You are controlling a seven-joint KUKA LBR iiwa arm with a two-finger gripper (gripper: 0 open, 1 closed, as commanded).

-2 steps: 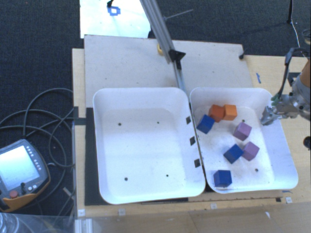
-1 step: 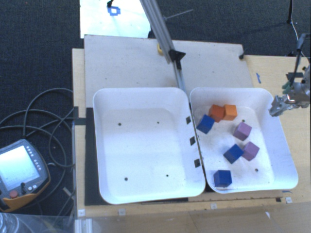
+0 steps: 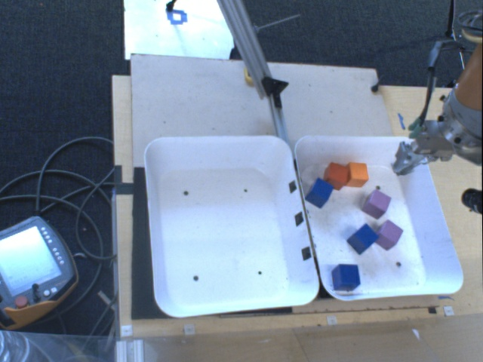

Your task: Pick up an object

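Blocks sit in the right bin (image 3: pixel 441 232), seven of them, none gripped. Gripper (image 3: pixel 402 161) is over that bin's upper right rim, near the orange block; can't tell if its fingers are open or shut, nothing visible between them.

Surroundings, big to small: dark carpet (image 3: pixel 60 66) around a pale wood bench (image 3: pixel 317 96). A white panel (image 3: pixel 166 21) lies on the floor beyond the bench. Left bin (image 3: pixel 226 225) touches the right bin along a shared edge with black tabs. A grey pole (image 3: pixel 241 29) slants in from the top and ends at that joint. Black cables (image 3: pixel 68 187) loop on the floor at left, beside a teach pendant (image 3: pixel 30 266).

Block layout: red block (image 3: pixel 337 175) and orange block (image 3: pixel 358 173) touching at top. Blue blocks at upper left (image 3: pixel 319 193), centre (image 3: pixel 362 238) and bottom (image 3: pixel 346 277). Purple blocks at (image 3: pixel 376 202) and (image 3: pixel 389 234), the lower one just beside the centre blue. Nothing overhangs the blocks themselves.
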